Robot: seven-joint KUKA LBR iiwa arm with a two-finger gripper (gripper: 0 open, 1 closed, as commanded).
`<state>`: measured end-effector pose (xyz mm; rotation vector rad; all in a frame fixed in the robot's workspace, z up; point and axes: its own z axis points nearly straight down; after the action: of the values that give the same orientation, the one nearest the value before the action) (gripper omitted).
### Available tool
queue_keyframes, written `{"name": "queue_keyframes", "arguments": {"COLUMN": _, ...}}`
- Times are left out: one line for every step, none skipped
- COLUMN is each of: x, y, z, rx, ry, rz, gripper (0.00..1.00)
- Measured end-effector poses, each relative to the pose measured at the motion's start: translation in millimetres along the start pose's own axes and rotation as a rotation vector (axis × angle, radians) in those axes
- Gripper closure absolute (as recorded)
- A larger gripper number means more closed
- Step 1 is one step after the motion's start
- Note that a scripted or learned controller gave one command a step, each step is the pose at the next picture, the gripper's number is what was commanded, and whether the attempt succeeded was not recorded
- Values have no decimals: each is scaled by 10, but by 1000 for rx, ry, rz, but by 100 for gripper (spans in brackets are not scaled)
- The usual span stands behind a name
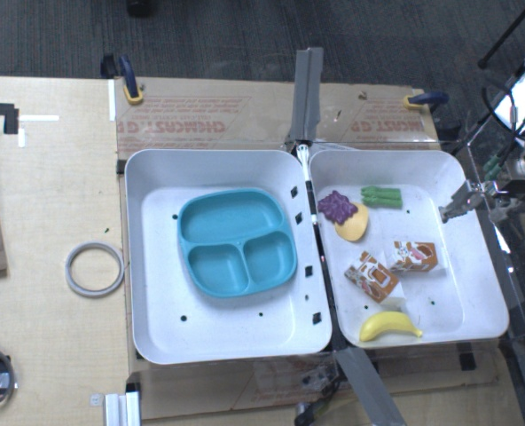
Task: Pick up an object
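Yellow banana (390,327), curved, lying at right bin's (475,318) front edge

In the right bin (475,318) you see six small things. Purple grapes (337,206) touch a yellow piece (354,224) at 11 o'clock, a green item (382,197) lies at 12, two printed cartons (372,277) (413,256) lie central, and a banana (389,327) lies at 6.

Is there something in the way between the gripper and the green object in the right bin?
Nothing visible blocks it. The gripper is at the right bin's right wall, and only bare white floor lies between it and the green object. The purple grapes sit on the object's far side, to its left.
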<state>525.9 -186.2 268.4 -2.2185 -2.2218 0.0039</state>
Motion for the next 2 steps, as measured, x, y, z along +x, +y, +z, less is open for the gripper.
{"name": "queue_keyframes", "arguments": {"x": 194, "y": -485, "z": 1128, "rx": 1, "ry": 1, "rz": 103, "gripper": 0}}
{"name": "queue_keyframes", "arguments": {"x": 768, "y": 76, "z": 1623, "rx": -25, "ry": -5, "rz": -5, "gripper": 0}}
